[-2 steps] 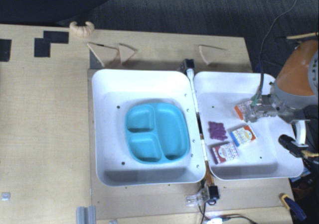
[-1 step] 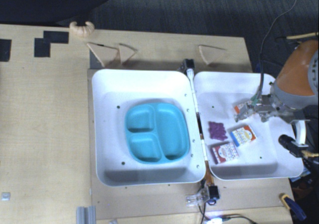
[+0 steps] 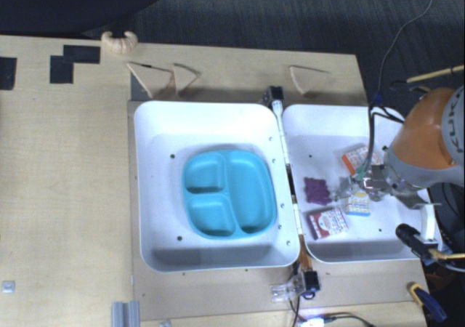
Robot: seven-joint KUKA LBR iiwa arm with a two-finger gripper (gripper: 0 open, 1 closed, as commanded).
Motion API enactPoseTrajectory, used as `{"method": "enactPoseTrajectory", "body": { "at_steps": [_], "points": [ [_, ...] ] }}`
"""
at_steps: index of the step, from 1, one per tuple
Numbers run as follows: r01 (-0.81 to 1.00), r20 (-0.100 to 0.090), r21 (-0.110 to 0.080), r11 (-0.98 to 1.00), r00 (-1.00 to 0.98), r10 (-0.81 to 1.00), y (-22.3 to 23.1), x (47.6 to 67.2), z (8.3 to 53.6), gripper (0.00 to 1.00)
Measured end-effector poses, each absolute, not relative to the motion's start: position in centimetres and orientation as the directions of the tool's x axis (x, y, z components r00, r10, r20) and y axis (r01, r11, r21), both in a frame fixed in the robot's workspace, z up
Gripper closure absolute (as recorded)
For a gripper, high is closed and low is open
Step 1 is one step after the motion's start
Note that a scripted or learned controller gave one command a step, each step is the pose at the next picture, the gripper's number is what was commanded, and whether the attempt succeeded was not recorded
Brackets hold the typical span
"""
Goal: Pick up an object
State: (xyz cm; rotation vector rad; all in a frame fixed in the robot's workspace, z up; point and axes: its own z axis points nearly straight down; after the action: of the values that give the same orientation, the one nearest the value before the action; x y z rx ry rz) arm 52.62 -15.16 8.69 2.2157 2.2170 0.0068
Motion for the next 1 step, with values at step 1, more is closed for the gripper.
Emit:
{"method": "enactPoseTrajectory", "body": {
  "at_steps": [1],
  "points": [
    [1.0, -0.004, 0.014, 0.002, -0.002, 1.0, -15.19, 52.83, 9.83, 1.0]
  ]
}}
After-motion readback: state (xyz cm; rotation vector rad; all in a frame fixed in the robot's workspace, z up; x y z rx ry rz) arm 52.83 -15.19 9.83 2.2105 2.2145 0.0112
